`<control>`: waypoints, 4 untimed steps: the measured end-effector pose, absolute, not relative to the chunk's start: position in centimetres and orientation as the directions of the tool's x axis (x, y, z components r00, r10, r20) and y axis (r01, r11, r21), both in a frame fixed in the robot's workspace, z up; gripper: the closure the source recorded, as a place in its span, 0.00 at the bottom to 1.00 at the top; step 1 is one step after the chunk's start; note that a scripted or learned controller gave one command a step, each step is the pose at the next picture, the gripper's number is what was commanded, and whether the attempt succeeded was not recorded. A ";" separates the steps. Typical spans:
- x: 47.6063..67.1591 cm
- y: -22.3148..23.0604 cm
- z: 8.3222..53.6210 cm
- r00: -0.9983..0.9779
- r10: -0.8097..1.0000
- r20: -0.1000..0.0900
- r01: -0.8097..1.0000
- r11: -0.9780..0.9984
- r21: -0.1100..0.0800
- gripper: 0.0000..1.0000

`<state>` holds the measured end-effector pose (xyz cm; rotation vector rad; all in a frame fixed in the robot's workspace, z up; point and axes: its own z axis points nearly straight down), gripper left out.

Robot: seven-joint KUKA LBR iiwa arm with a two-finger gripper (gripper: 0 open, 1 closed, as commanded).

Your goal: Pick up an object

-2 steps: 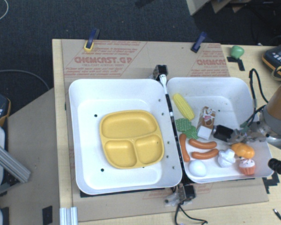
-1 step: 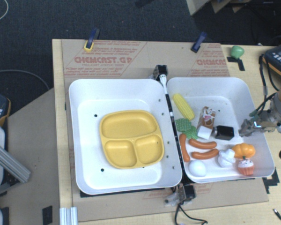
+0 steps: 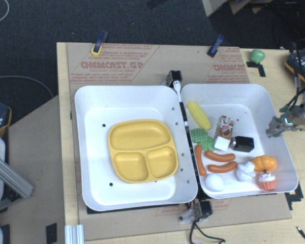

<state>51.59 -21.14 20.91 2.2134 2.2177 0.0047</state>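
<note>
On the table [image 3: 142, 60] two white bins sat side by side: the left bin [image 3: 91, 136] held a yellow divided plate [image 3: 141, 150], and the right bin [image 3: 259, 98] held a heap of toy food. That food looked light, hard and slick, so a hold across a narrow middle seemed wisest. The corn cob [image 3: 199, 115] lay at eleven o'clock in its bin, two sausages [image 3: 221, 161] near the middle, an egg [image 3: 214, 182] at seven. The claw [image 3: 280, 124] hung at the bin's three o'clock rim, well apart from them; its state could not be told.

A yellow divided tray [image 3: 141, 150] lies in the left bin [image 3: 86, 136]; clamps [image 3: 98, 43] grip the bench.
</note>
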 end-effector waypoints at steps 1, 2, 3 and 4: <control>51.7 -21.2 22.6 -0.002 1.000 -0.003 1.000 0.002 0.005 1.00; 54.2 -16.8 21.6 -0.006 1.000 0.000 1.000 0.006 0.004 1.00; 57.5 -11.3 21.8 -0.007 1.000 0.000 1.000 0.007 0.005 1.00; 60.2 -6.6 23.3 -0.006 1.000 0.000 1.000 0.006 0.006 1.00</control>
